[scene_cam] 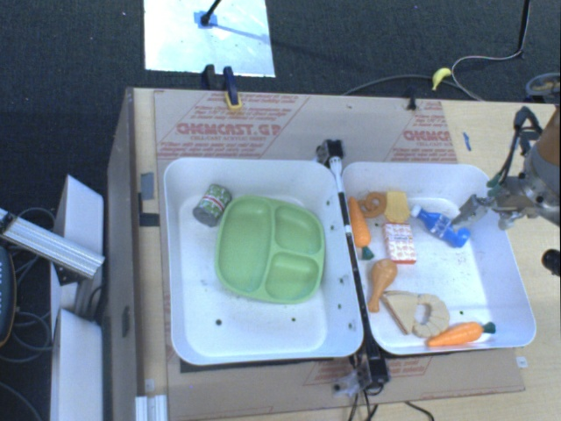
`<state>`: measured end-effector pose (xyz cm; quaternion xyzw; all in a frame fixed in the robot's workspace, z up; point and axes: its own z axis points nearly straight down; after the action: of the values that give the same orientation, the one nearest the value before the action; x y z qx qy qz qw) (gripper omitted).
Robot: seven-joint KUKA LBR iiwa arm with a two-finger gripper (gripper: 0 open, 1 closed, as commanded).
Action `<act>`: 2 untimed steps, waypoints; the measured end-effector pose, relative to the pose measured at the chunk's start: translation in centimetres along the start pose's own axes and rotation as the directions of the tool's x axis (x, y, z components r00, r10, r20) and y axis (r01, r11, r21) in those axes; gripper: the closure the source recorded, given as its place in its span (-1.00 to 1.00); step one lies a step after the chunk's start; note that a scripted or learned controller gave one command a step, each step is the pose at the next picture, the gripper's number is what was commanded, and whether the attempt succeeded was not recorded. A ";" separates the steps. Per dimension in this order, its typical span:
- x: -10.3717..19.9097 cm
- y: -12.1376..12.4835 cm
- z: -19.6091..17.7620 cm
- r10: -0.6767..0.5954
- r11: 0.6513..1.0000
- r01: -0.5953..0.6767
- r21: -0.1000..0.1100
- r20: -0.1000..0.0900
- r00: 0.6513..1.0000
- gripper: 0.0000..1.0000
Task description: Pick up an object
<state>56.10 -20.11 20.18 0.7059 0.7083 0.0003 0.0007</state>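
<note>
White bins side by side on the table (412, 117) — arm entering from the right.

Left bin (184, 323): green divided plate (268, 249); small can (211, 204) touching its upper-left edge. Right bin (508, 270): two carrots (358, 224) (456, 333), drumstick (381, 281), red-and-white carton (401, 242), blue object (438, 224). End effector (478, 209) hangs over the right bin's upper right, just beside the blue object; finger spacing — cannot tell; no item seen gripped.

Two white bins (263, 169), brown sheet (263, 125) (printed, perhaps cardboard), clamp (230, 90) at back
</note>
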 end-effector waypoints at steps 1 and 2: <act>5.0 9.0 4.1 -0.002 1.000 0.002 0.000 -0.002 1.000 -1.00; 10.7 10.8 9.5 -0.002 1.000 0.002 0.001 -0.002 1.000 -1.00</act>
<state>66.88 -9.38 10.65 0.7052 0.7090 0.0008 -0.0003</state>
